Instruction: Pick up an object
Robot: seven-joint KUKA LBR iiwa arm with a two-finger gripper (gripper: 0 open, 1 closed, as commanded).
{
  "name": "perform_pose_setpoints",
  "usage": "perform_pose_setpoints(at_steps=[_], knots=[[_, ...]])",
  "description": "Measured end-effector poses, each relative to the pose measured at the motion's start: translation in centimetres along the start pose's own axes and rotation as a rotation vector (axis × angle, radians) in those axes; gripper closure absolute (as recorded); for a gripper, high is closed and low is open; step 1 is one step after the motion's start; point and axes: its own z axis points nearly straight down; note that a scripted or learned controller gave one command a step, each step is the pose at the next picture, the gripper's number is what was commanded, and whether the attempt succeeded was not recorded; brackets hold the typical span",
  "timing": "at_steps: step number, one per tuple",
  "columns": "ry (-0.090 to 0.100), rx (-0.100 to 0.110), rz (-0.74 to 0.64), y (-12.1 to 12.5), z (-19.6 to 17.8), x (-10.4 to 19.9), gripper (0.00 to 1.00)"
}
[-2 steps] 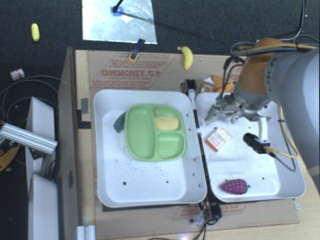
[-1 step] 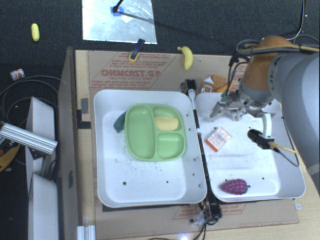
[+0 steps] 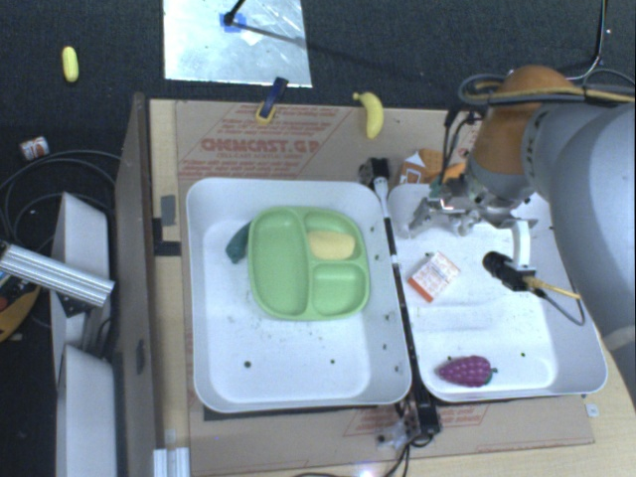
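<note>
Here the grey arm (image 3: pixel 586 197) reached in from the right, bent down over the far end of the right bin (image 3: pixel 576 366), its orange band (image 3: pixel 512 127) just above the wrist. The hand (image 3: pixel 454 214) pointed down near that bin's far left corner, close to the wall between the two bins; seen from above, it was not possible to tell whether it was open or closed, and nothing could be seen in its hold. An orange-and-white packet (image 3: pixel 434 275) lay flat on the bin floor just in front of the hand, apart from it. A purple bunch of grapes (image 3: pixel 466 370) lay by the near wall of the same bin, well apart from the hand. In the left bin (image 3: pixel 214 366) sat a green divided plate (image 3: pixel 298 286) with a yellow piece (image 3: pixel 332 244) in its far right section, and a dark teal thing (image 3: pixel 238 242) touched the plate's left rim. A banana (image 3: pixel 371 114) lay on the table beyond the bins.
</note>
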Motion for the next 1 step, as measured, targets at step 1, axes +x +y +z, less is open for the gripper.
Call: perform_pose_setpoints(at_steps=[1], knots=[[0.000,0.001,0.000,0.50,0.01,0.77,0.00]])
